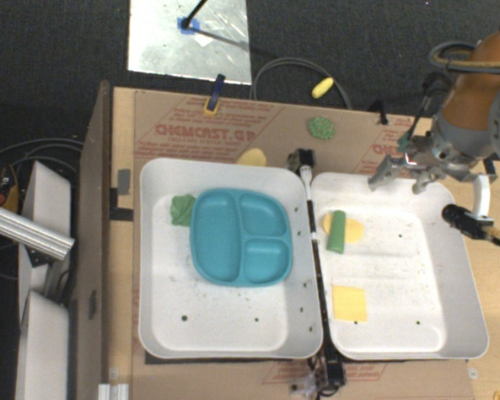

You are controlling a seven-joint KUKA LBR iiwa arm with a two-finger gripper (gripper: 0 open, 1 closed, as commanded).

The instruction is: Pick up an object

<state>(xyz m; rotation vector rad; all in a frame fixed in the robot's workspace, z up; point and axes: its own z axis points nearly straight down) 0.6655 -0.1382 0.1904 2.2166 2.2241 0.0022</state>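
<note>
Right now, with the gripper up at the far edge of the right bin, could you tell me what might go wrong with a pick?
The gripper appears open.

1. The yellow square lies flat, so fingers may slide over it.
2. The green stick overlaps a yellow piece, so both might lift.

Two shallow white bins sit side by side on the bench. The left bin (154,316) holds a teal divided plate (240,237) near its middle, with a green leafy piece (182,208) touching the plate's left edge. In the right bin (446,308), a green stick (337,231) lies over a pale yellow round piece (352,231) near the left wall, and a yellow square (349,303) lies nearer the front edge. The gripper (401,176) hangs above the right bin's back edge, fingers spread, nothing between them.
</note>
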